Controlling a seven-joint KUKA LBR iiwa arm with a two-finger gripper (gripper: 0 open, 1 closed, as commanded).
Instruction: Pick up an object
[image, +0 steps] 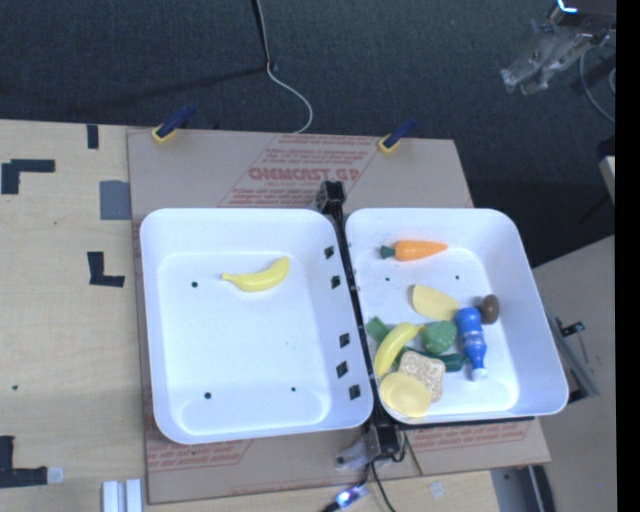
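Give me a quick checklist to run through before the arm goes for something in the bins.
1. Gripper clear of both bins, up at the top right: ok.
2. Grasp state: cannot tell, the image is blurred there.
3. Easy target: banana lies alone in the left bin: ok.
4. Second option: carrot lies apart from the pile in the right bin: ok.
5. Pile around the blue bottle is packed tight, items touching: not ok for a clean grasp.
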